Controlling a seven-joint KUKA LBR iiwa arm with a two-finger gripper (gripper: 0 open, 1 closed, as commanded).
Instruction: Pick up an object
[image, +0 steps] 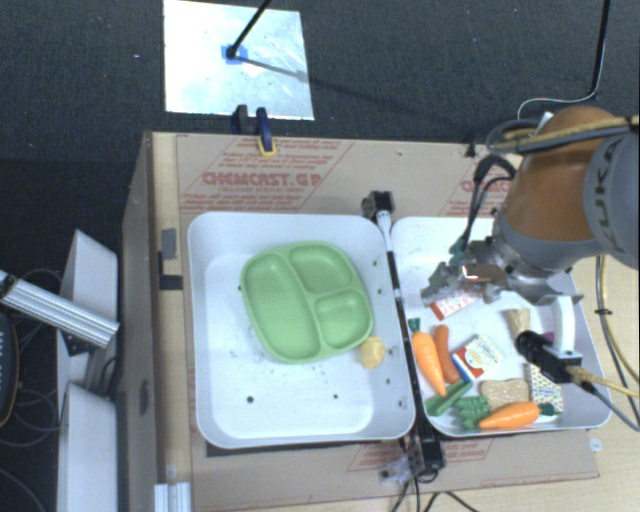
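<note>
My gripper (452, 283) hangs over the upper left part of the right bin (430, 235), on the grey arm reaching in from the right. Just under it lies a red and white packet (456, 306); whether they touch I cannot tell. Lower in the same bin lie two carrots (428, 362) side by side, a small red, white and yellow box (479, 355), a slice of bread (505, 391), a green broccoli piece (466, 406) and a third carrot (511, 414). A beige piece (515, 322) rests near the bin's right side.
The left bin (225, 400) holds a green divided plate (305, 300) and a small yellow lump (371, 351) at the plate's lower right. A black rail (393, 280) runs between the bins. Brown cardboard (260, 180) lies behind them.
</note>
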